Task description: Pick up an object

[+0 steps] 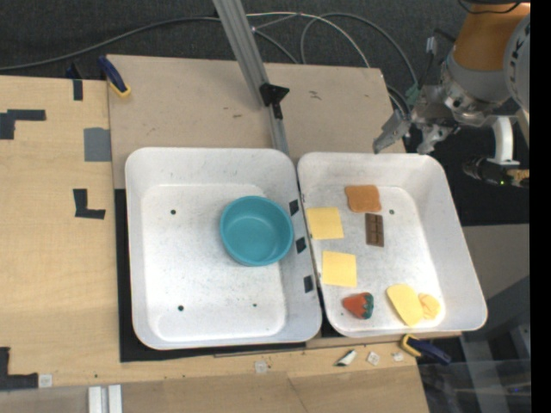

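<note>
My gripper (406,138) hangs above the far edge of the right bin (448,231), its two fingers spread open with nothing between them. In that bin lie an orange-brown toast piece (362,198), a dark brown chocolate bar (374,229), two yellow cheese squares (325,223) (338,268), a red strawberry with a green top (358,305), and a yellow piece (411,304) at the near right corner. A teal bowl (255,230) sits upright in the left bin (164,231).
A slanted metal pole (250,54) rises behind the bins. Cables (344,33) loop across the dark surface behind the bench. Blue and yellow clamps (114,76) (424,347) grip the board at far left and near right.
</note>
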Motion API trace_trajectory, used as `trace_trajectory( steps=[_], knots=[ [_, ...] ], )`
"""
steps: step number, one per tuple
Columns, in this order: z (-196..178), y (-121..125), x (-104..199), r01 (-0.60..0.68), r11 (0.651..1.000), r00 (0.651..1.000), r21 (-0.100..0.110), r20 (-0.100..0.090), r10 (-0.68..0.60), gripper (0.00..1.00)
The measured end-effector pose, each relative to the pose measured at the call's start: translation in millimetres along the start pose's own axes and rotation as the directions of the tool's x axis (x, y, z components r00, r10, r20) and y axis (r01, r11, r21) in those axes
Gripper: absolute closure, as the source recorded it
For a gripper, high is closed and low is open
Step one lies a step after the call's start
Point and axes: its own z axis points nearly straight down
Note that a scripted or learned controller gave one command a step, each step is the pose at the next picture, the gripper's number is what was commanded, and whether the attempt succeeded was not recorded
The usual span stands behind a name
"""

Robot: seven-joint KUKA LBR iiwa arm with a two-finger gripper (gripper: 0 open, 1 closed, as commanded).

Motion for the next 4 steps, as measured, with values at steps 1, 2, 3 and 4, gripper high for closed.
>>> trace_trajectory(
  steps=[1,2,3,4],
  knots=[
    [0.0,-0.1,-0.2,-0.001,1.0,1.0,0.0,0.0,0.001,0.0],
    [47.9,-9.1,1.0,-0.001,1.0,1.0,0.005,0.0,0.001,0.0],
    [111.0,-6.0,7.2,0.0,1.0,1.0,0.006,-0.001,0.0,0.0],
    [155.1,-5.8,9.4,0.0,1.0,1.0,0.006,-0.001,0.0,0.0]
  ],
)
